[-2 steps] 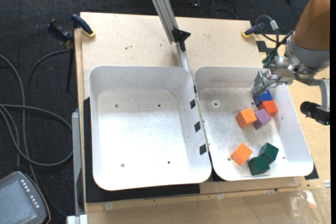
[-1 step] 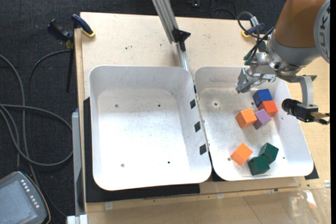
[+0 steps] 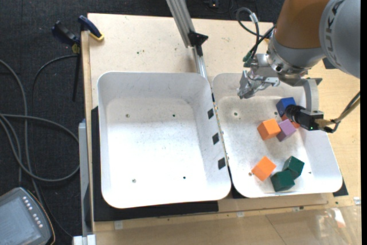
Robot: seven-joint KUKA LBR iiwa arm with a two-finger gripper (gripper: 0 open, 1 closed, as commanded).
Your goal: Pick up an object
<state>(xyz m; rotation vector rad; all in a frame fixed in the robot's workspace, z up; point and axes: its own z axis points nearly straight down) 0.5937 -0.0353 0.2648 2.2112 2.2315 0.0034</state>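
Gripper [image 3: 248,90] poised over upper left part of right bin [image 3: 321,178]; fingers too small and dark against the wrist to tell whether open or closed, nothing seen between them. Blue cube [image 3: 285,106] just right of the fingertips and slightly lower. Orange cube [image 3: 267,129] and purple cube [image 3: 286,129] below-right, side by side, touching. Second orange cube [image 3: 264,168] well below; two dark green cubes [image 3: 288,174] beside it. Left bin [image 3: 109,123] well left.
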